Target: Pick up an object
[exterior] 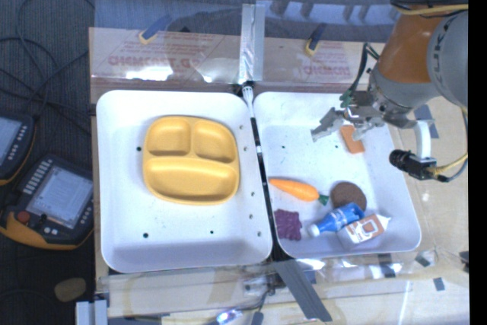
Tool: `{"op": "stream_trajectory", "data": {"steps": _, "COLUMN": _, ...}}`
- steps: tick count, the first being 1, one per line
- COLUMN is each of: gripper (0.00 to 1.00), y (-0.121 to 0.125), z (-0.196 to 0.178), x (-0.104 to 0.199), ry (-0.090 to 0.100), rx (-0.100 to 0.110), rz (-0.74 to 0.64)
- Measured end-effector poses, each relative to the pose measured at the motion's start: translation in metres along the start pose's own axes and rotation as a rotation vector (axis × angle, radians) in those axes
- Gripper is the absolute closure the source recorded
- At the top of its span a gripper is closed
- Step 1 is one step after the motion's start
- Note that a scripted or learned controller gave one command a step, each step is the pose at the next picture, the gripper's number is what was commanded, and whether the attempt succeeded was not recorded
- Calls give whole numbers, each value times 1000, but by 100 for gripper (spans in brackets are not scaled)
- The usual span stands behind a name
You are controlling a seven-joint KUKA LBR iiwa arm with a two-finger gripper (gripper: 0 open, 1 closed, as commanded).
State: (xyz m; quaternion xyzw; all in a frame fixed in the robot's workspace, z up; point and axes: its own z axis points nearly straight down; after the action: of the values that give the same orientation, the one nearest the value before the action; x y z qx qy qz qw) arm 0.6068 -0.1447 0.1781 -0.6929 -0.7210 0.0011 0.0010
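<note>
Gripper point(344, 122) sits over the upper part of the right bin point(396, 240), fingers spread apart, nothing between them. Landmark is the carrot point(294, 189), lying roughly mid-bin with its green tip pointing right. An orange block point(352, 139) lies up and right of the carrot, just under the gripper, partly covered by the right finger; contact can't be judged from this angle. Right of the carrot's tip is a brown round object point(348, 195), touching or nearly touching a blue bottle point(335, 219) that lies tilted below it. Small carton point(364, 229) lies down-right of the carrot, against the bottle, near the bin's front wall. Purple grape cluster point(287, 224) sits directly below the carrot, near the left wall. So the front half of the bin is crowded, with bottle, carton and brown object bunched together; the orange block lies well apart from them. Far left of the carrot, the left bin point(122, 240) holds a yellow divided plate point(191, 160).
</note>
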Motion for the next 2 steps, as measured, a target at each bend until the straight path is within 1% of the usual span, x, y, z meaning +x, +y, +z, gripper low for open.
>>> {"op": "stream_trajectory", "data": {"steps": 1, "gripper": 0, "y": -23, "z": 8, "x": 4, "ry": 2, "rx": -1, "rz": 36}}
{"op": "stream_trajectory", "data": {"steps": 2, "gripper": 0, "y": 30, "z": 82, "x": -58, "ry": 0, "rx": -18, "rz": 89}}
